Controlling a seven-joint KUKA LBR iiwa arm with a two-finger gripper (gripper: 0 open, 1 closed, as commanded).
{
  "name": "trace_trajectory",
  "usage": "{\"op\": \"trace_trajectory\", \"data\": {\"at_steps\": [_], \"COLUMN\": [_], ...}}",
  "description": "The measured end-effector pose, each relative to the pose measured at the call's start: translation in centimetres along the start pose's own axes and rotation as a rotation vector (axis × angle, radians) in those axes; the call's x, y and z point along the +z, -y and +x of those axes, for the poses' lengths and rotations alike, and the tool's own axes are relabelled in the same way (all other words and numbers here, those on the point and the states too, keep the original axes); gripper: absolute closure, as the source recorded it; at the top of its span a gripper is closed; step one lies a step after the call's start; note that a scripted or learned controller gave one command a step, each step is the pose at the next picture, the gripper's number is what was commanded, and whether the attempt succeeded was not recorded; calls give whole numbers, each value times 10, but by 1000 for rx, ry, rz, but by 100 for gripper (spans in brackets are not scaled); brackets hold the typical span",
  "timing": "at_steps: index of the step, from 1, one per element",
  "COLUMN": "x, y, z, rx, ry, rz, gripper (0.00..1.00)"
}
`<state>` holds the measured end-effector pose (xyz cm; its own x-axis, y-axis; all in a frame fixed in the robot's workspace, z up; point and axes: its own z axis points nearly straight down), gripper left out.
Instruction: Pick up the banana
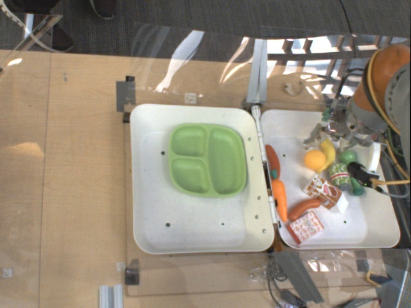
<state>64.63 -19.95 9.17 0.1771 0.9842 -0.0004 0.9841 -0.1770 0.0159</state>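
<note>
Banana [328, 150] sits upper middle of the right bin [385, 239], beside an orange [314, 160]. Gripper [332, 128] hovers just above it, can't tell its state. Looks like the approach step; next it needs lowering and grabbing.

Robotics lab, wooden bench [64, 172] with two white bins [148, 236], loose cables [289, 297] (toy food inside)

The grey arm [393, 85] reaches in from the right, its orange band showing at the upper right above the wrist. The wrist angles down and leftward, and the gripper [334, 132] hangs low near the far right corner of the bench.
</note>
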Motion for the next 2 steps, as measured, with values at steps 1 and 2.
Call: {"op": "trace_trajectory", "data": {"at_steps": [1, 2], "x": [-14, -115], "y": [-3, -10], "z": [0, 92], "rx": [-4, -37], "ry": [4, -2], "rz": [-8, 8], "gripper": [100, 100]}}
